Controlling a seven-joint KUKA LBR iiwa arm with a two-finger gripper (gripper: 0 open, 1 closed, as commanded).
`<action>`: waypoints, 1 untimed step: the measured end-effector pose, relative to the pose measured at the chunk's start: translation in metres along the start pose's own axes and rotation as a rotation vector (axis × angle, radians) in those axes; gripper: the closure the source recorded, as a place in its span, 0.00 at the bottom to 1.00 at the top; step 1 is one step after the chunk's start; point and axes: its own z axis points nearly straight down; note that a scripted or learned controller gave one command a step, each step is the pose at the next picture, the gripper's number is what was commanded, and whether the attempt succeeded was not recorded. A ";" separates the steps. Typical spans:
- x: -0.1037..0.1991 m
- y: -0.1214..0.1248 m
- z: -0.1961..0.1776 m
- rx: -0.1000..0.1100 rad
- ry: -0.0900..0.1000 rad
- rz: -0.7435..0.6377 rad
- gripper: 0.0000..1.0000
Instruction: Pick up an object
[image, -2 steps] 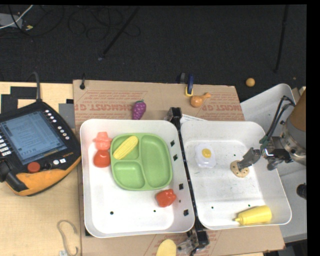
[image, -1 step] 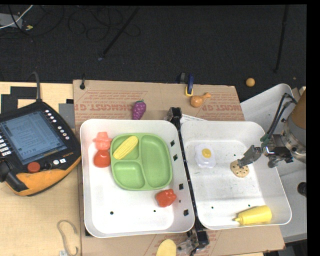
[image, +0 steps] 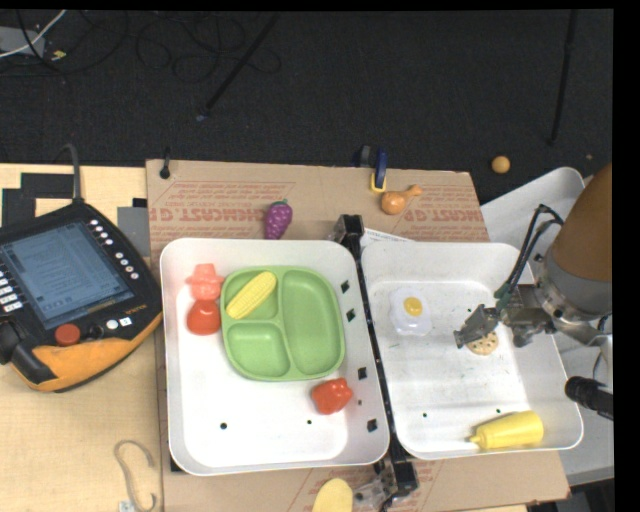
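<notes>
Mustard bottle (image: 509, 431): lies near the right bin's (image: 440, 440) front edge, well clear; no risk from it.
Cookie (image: 484, 344): mid-bin, touching the tool (image: 477, 331).
Tool: grip state I cannot tell.
Risk: flat cookie skids sideways, I get nothing.

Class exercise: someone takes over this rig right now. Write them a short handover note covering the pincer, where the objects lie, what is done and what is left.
Pincer: low in the right bin, at a cookie; no grip can be confirmed.
Right bin also holds a clear cup with a yellow piece and a yellow bottle.
Left bin: green tray with corn, plus red toys and a red pepper.
Done: the arm has reached in.
Left: lift an object.
</notes>
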 end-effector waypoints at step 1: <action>0.008 0.002 0.063 0.003 0.001 0.000 0.00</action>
